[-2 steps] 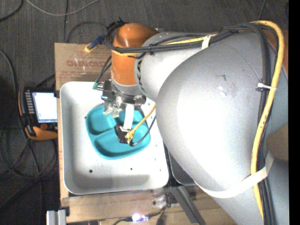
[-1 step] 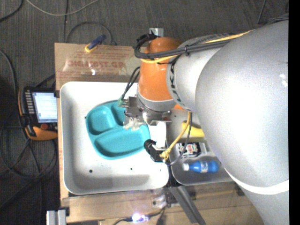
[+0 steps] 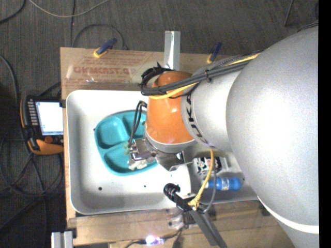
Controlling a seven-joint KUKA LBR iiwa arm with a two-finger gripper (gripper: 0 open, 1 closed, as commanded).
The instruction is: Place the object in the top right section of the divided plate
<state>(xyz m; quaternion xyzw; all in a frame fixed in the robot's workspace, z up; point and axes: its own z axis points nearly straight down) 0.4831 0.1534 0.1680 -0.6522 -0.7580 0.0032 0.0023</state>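
A teal divided plate (image 3: 114, 138) lies in the left white bin (image 3: 83, 190). My gripper (image 3: 135, 158) hangs over the plate's right side, under the orange wrist band (image 3: 165, 112), and covers that part of the plate. A small greenish speck (image 3: 126, 148) shows at the gripper's left edge, too small to identify. No object is clearly visible in the gripper.
The grey arm covers most of the right bin. A blue bottle (image 3: 227, 183) and a white labelled item (image 3: 209, 164) lie there, below the arm. A handheld screen unit (image 3: 44, 120) rests off the bench at the left. Blue clamps (image 3: 106, 46) hold the board's far edge.
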